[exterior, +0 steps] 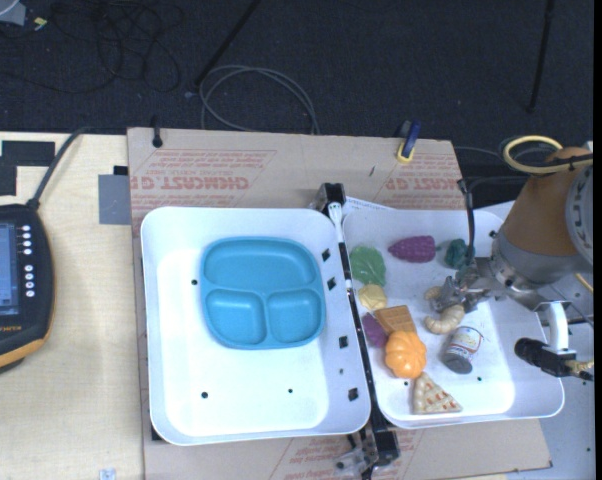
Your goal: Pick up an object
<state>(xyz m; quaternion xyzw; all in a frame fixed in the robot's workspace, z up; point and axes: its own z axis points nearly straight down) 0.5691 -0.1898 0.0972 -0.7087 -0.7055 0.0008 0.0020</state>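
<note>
The hand [459, 290] sits low in the right bin [526, 400], its opening impossible to tell, beside the beige peanut-shaped toy [444, 319]; centring squarely over that toy, clear of the small can [462, 348], should help before closing.

Gripper [459, 290]: dull grey metal. Beneath it, right bin [526, 393]: smooth white plastic, slight sheen. Just below gripper, small can [462, 348]: shiny metal, paper label. Lower left, orange pumpkin toy [405, 353]: glossy plastic. Far left, blue divided tray [261, 293]: smooth matt plastic. Under bins, cardboard sheet [281, 168]: matt, printed.
</note>
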